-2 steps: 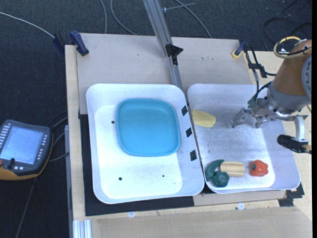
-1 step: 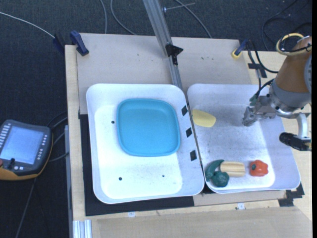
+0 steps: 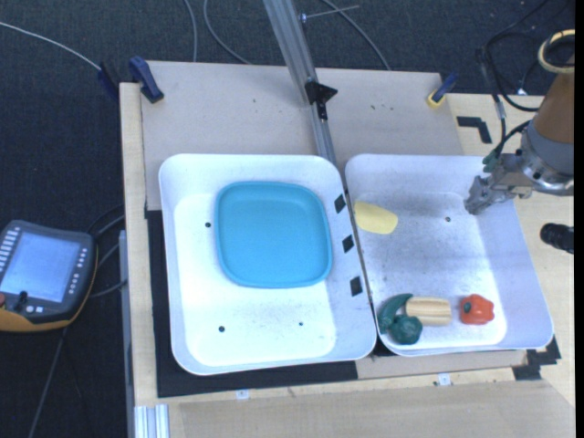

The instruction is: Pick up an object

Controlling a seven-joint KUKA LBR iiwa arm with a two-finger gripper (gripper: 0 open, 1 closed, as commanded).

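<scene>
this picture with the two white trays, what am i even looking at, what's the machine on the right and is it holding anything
You are looking down at a slant from one fixed camera above a workbench. The grey machine with the orange band entering from the right is a robot arm; its tip is a two-finger gripper for picking things up. It hangs over the upper right part of the right bin, and nothing shows between its fingers.

The left bin holds a blue plate. The right bin holds a yellow piece near its left wall, and along its near edge a green toy vegetable, a tan block and a red pepper-like toy. The screen device at far left looks like a handheld controller.
</scene>
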